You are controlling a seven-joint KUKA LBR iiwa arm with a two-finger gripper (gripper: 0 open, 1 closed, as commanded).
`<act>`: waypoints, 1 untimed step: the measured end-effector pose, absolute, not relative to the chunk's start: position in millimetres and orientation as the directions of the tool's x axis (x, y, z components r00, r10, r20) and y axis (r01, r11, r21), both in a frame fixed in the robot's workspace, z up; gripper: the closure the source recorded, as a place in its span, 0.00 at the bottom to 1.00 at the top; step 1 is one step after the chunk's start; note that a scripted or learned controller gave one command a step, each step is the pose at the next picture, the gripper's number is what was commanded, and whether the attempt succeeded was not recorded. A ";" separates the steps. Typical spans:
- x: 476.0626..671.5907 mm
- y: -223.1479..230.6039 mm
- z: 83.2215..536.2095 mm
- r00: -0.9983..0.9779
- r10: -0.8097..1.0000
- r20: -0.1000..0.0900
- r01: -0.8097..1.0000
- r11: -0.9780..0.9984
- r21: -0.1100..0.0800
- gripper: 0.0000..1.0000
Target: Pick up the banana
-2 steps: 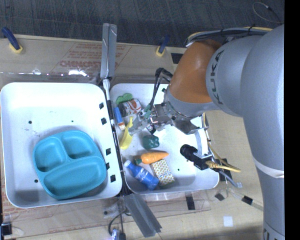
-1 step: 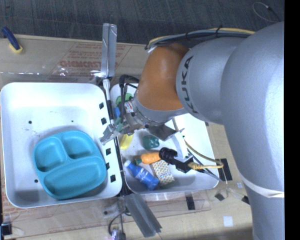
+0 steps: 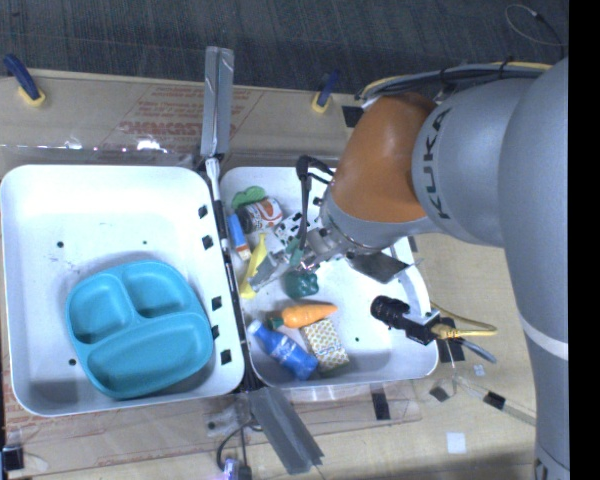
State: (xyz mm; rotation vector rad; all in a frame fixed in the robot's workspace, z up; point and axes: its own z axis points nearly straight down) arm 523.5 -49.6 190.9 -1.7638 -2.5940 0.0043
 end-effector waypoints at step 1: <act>510.1 -32.7 339.7 -0.086 0.996 0.000 0.996 0.086 0.001 0.00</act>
